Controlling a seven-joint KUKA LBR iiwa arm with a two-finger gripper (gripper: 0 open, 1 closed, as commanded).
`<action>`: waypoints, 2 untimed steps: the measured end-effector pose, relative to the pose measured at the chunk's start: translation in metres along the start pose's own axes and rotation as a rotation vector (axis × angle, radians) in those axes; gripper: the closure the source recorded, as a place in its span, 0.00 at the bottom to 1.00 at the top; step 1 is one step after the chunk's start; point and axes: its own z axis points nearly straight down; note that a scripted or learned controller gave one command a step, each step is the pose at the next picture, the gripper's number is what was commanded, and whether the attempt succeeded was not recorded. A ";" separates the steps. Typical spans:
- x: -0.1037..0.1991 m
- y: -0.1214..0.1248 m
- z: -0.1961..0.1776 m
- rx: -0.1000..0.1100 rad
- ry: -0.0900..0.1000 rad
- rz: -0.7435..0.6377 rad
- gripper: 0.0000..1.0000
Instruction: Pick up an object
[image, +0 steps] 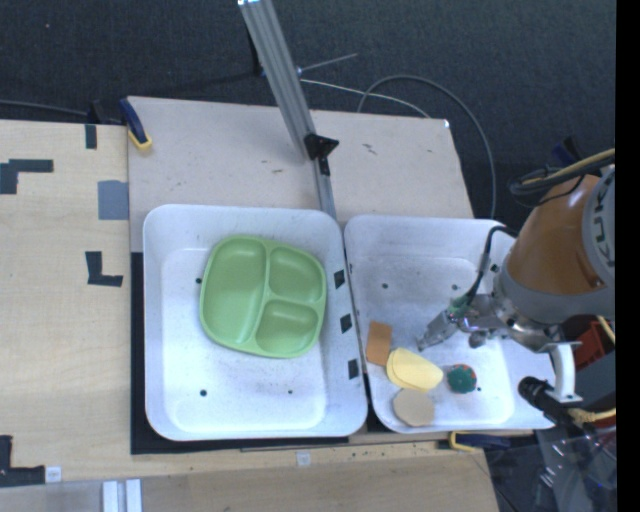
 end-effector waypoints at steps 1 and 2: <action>-0.002 -0.003 0.059 -0.008 -0.001 0.002 0.00; -0.002 -0.003 0.048 -0.009 -0.001 0.000 1.00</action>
